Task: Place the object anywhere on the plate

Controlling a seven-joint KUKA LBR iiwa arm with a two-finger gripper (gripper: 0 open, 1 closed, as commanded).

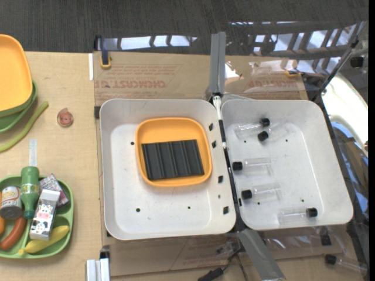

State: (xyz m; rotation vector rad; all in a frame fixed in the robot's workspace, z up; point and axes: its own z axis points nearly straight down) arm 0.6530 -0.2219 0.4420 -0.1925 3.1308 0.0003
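Two shallow white bins sit side by side on the bench; the left white bin (117,215) holds a rounded square orange plastic plate (173,125) set toward its upper middle, and on that plate lies a dark grey ribbed rectangular slab (173,160), flat and wholly within the rim. The right white bin (328,174) holds five clear plastic tubes with black caps, scattered well apart from one another: two near its upper left (253,123) (251,136); one at the left wall (251,166); one lower (260,191); one near the bottom right corner (296,215), though the clear bodies are faint against the white. Of the gripper's state I cannot tell anything here.
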